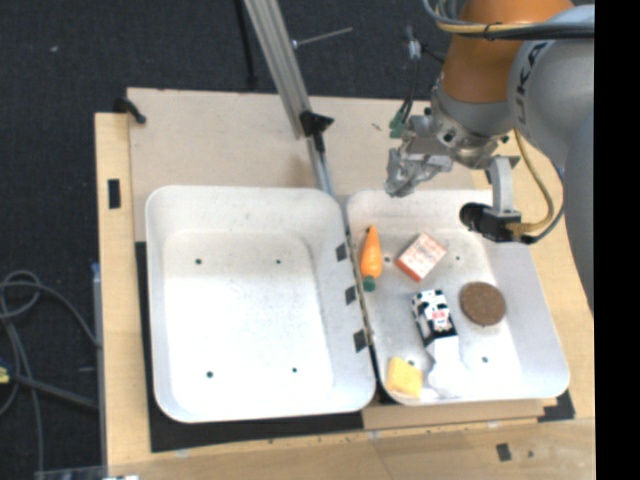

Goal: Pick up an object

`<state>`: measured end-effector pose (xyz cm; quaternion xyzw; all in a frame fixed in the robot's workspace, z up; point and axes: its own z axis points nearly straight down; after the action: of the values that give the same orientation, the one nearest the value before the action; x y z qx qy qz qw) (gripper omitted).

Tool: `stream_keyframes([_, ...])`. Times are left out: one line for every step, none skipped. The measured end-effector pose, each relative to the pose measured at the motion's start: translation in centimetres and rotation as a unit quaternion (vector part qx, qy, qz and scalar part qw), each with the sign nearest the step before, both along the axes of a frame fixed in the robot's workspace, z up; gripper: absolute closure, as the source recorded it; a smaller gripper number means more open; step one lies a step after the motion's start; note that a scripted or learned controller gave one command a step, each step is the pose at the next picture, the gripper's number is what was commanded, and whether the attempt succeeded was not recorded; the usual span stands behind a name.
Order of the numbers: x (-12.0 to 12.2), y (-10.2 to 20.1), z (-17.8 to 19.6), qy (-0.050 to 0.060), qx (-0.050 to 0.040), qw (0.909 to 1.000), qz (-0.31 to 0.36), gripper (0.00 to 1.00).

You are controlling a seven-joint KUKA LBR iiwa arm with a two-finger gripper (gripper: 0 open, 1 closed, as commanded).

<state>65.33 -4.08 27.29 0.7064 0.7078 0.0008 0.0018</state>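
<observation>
My gripper [403,181] hangs above the back edge of the right bin [520,268], its fingers pointing down with nothing between them. Below it in that bin lie an orange carrot [371,251] with a green tip along the left wall, a small orange and white box [421,256], a black and white cow-patterned toy [434,313], a brown round disc [482,304], a yellow block [404,376] and a white object [446,373] near the front. The gripper is apart from all of them, nearest the carrot and the box.
The left bin [250,298] sits beside the right one on the wooden bench [200,138]. A slanted metal rail [285,58] rises behind the bins. Cables lie on the dark floor at the left [30,318].
</observation>
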Motion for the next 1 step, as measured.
stream_keyframes([1.71,5.49,-1.71,-0.001,-0.0007,1.0,0.002,1.0])
